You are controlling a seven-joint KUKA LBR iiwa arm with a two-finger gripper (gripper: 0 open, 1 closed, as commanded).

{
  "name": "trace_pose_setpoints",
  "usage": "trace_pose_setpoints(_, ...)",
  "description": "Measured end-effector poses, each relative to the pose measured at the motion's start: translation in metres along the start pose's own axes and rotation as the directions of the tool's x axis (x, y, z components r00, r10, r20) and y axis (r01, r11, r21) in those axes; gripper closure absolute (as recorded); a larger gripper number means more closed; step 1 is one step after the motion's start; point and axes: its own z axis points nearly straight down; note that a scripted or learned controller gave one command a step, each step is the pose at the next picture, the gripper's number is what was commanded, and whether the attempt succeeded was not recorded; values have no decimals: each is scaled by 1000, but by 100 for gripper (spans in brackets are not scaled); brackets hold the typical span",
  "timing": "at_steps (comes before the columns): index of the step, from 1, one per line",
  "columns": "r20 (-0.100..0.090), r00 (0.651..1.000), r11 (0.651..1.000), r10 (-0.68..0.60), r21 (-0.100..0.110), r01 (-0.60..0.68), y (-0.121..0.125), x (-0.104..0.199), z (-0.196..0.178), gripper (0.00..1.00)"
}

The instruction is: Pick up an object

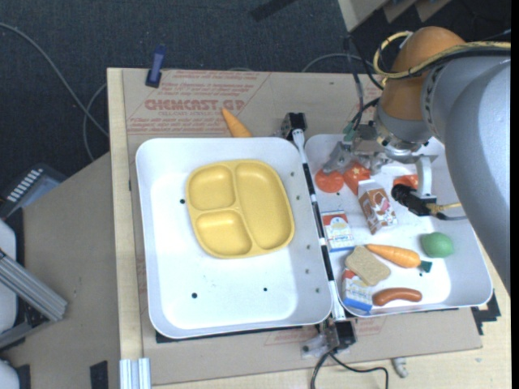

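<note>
The gripper (354,154) is hanging low over the right bin's (466,286) far end; its state I cannot tell. A red piece (330,181) is lying just beneath it, a carrot (395,255) farther toward the camera, tip pointing left

From my remote station I see two white bins, the left bin (162,282) and the right bin (466,286), looking like smooth plastic with a slight sheen, and the yellow divided tray (240,208) at frame centre looks like smooth, matt plastic. The desk (203,100) under them is covered with a brown, matt, cardboard-like sheet bearing red print, and the floor (97,14) at upper left looks like dark, rough carpet. At the right, the arm (478,87) shows a smooth grey shell and a glossy orange band (413,63), while the sausage (397,296) and green ball (438,245) look like shiny plastic toys.
</note>
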Motion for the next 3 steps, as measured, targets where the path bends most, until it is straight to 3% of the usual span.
trace_pose_setpoints(1, 2, 1000, 1000, -1, -3, 1, 1, 0, -11, 100)
trace_pose_setpoints(2, -3, 1000, 1000, -1, 1, 1, -51, 66, -101, 100)
trace_pose_setpoints(3, -2, 1000, 1000, 1, 5, -1, -119, 92, -146, 100)
